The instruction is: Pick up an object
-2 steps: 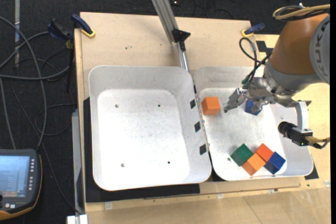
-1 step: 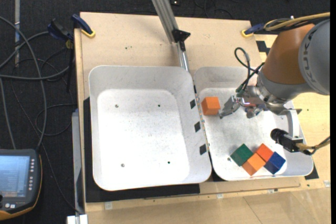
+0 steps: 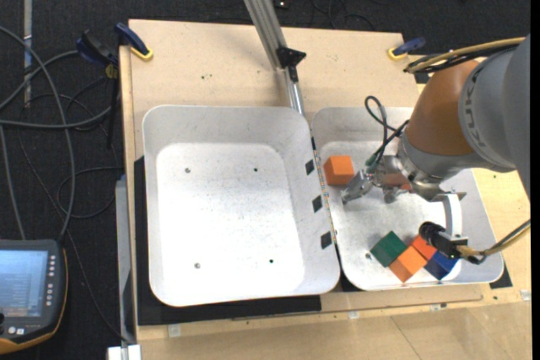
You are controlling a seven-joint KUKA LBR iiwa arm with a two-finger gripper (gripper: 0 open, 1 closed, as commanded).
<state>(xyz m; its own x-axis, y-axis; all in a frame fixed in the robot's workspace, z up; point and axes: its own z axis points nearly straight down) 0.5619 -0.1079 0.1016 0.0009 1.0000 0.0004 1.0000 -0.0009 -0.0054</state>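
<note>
I see the orange block [image 3: 339,169] in the right bin [image 3: 481,206], just left of the gripper [image 3: 361,188], which hangs open and empty. It looks rigid, light; I would grasp opposite flat faces.

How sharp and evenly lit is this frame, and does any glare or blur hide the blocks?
Camera view: even overhead light, soft shadows under the blocks; the left bin looks bright but not blown out; the lone orange block and the green block are sharp; the hand is slightly soft and small, its fingers hard to read.
</note>
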